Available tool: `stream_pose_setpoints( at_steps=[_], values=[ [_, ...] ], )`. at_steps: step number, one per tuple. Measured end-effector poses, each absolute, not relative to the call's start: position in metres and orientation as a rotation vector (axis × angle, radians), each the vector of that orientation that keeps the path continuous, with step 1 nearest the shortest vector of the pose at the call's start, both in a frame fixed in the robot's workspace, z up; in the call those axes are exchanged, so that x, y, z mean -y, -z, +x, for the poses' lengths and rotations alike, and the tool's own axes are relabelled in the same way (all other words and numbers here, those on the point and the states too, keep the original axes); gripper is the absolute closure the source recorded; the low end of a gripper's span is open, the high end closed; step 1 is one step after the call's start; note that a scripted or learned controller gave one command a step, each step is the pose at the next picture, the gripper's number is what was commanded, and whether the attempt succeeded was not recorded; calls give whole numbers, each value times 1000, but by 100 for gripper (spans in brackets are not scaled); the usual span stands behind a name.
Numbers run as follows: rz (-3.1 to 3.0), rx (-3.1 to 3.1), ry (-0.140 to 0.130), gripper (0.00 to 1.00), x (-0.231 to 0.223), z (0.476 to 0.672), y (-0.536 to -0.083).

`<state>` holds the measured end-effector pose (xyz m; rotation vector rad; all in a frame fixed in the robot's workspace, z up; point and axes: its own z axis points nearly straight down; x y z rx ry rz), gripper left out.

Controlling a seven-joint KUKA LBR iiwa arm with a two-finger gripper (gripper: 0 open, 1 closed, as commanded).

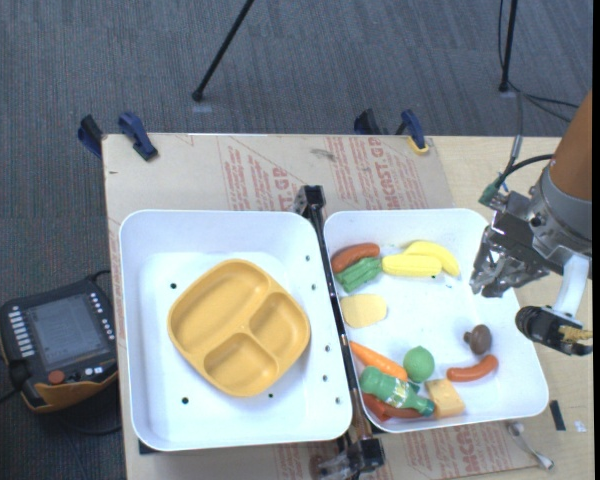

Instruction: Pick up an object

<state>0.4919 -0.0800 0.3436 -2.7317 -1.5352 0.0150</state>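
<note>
The right bin (510, 393) holds several toy foods. A red sausage (355, 256), a green vegetable (360, 273), a corn cob (412, 265) and a banana (436, 252) lie at its far side. A pale yellow disc (363, 311) is near the left wall. A carrot (378, 358), a green ball (418, 363), a green bottle (392, 388), a yellow block (445, 398), a brown piece (477, 339) and a second red sausage (472, 370) lie near the front. My gripper (491, 280) hangs over bare bin floor by the right wall, right of the banana and above the brown piece.
The left bin (140, 268) holds a yellow divided plate (240, 326). A black divider clamp (312, 200) sits between the bins. A handheld pendant (58, 340) lies off the bench at the left. Blue clamps (138, 133) grip the bench's far edge.
</note>
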Motion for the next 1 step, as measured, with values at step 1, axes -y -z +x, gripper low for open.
stream_pose_setpoints(
  at_steps=[1],
  values=[
    [-2722, 1554, -16, 100, 80, 492, -352]
  ],
)
